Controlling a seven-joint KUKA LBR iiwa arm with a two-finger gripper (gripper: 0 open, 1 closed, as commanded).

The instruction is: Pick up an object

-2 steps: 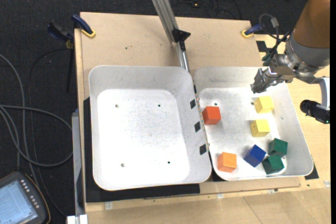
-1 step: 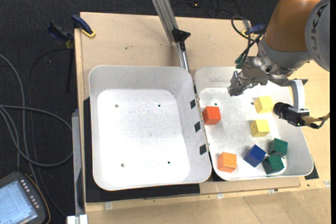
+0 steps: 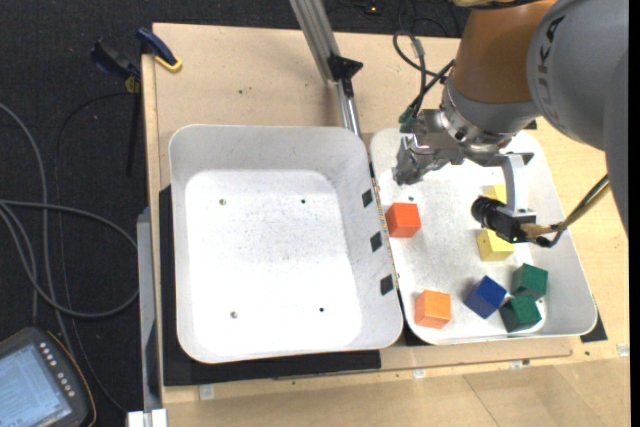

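The pale wooden board surface (image 3: 250, 65) looks matt and slightly grainy. Both shallow white plastic bins (image 3: 190, 215) are smooth with faint speckling. The grey arm's orange band (image 3: 500, 25) shines glossy, and the slanted metal rail (image 3: 305, 0) has a dull sheen.

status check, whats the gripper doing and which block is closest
Gripper above right bin's upper left, nothing seen in it. Nearest: red-orange block, just below. Nothing in the way.

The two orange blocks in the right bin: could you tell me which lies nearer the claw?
The redder orange block, just below the claw; the paler orange block sits by the bin's near edge.
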